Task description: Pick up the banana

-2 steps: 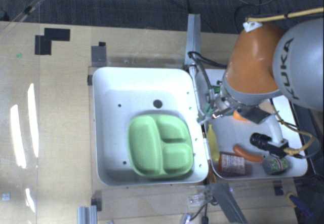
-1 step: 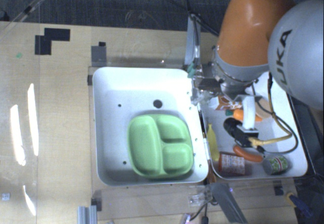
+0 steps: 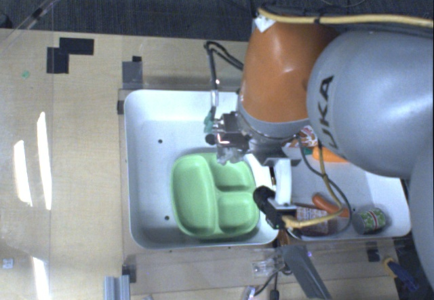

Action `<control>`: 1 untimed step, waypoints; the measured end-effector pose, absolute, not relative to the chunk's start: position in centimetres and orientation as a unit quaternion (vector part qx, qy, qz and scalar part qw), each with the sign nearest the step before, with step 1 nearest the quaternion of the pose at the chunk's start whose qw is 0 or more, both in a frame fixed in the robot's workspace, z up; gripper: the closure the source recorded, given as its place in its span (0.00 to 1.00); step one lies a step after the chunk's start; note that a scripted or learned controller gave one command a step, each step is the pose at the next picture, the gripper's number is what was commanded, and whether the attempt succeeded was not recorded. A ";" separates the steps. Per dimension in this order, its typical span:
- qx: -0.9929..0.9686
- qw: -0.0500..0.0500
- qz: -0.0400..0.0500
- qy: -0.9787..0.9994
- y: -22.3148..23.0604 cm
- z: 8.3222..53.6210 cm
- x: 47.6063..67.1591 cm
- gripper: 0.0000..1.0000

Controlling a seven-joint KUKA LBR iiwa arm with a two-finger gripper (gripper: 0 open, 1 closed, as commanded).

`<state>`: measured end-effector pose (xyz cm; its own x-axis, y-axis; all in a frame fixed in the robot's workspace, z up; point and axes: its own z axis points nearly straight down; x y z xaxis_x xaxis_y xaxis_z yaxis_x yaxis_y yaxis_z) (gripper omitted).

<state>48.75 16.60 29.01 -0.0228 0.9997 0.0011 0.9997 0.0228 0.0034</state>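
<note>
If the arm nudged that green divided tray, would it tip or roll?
The green tray lies flat and wide in the left bin, so it would probably slide, not roll. It looks like moulded plastic: likely stiff and fairly light.

Left bin half open, right bin crowded under the arm

You are looking at a left bin (image 3: 146, 156) whose upper and left floor is lying bare, so an approach from above has free passage there, while a green divided tray (image 3: 203, 193) is taking up its lower middle. The arm (image 3: 325, 68) is hanging over the seam between the bins and is blocking most of the right bin (image 3: 390, 186) from view. Along that bin's lower edge, an orange object (image 3: 330, 205), a dark packet (image 3: 319, 224) and a small round patterned item (image 3: 371, 219) are sitting close together, leaving little gap. Cables (image 3: 312, 156) are trailing across the seam.
</note>
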 end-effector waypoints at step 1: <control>0.794 -0.001 -0.001 0.608 19.1 12.8 48.6 1.00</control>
<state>48.62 19.14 12.75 0.2596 0.9657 -0.0004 0.9657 -0.2596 -0.0017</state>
